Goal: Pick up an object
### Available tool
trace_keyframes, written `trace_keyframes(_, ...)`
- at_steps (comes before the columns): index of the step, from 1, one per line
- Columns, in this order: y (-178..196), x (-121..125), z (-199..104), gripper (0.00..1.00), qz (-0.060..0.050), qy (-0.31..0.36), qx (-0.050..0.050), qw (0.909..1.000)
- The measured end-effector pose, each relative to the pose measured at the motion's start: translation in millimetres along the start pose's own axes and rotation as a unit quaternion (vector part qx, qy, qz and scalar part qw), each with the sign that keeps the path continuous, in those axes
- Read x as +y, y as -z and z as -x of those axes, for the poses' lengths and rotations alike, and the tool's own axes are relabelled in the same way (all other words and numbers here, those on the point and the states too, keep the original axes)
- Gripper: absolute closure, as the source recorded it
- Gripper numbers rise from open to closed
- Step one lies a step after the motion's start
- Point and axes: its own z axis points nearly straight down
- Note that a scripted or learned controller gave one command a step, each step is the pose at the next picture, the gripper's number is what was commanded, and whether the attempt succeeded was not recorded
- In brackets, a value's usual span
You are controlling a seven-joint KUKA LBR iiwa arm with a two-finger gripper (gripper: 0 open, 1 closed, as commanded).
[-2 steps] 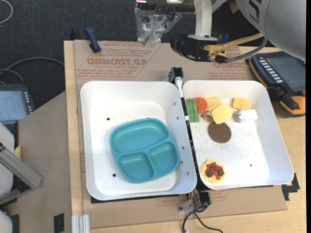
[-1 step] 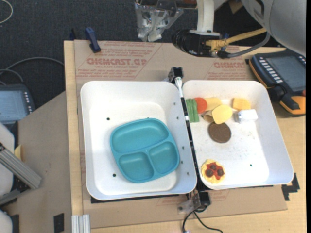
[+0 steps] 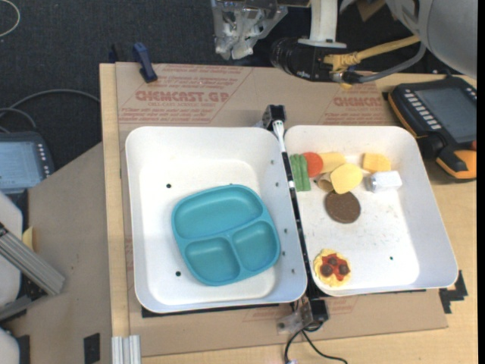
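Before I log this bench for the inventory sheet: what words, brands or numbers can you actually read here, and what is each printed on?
"CHEMCAST GP" in red, on the brown sheet behind the left bin.
The same red print repeats on that sheet behind the right bin, at; too faint to read letter for letter.
Finer red lines under each print: too small to read.
Pendant at right: rows of keys, labels too small to read.

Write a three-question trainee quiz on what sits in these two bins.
1. True or false: the blue plate lies in the left bin.
2. Which lies nearest the right bin's front edge: A) brown disc B) small pizza C) white block?
3. What colour is the strip beside the divider?

Key: 1 true; 2 B; 3 green.
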Motion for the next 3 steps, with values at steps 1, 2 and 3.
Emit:
trace_keyframes(1, -201, -59, 6, 1.0, -0.017, -0.004, -0.005, 0.9998)
trace_keyframes(2, -135, -94, 104, 1.0, -0.007, -0.006, -0.002, 1.0)
trace_keyframes(3, -126, -92, 100, 1.0, -0.005, -0.003, -0.001, 1.0)
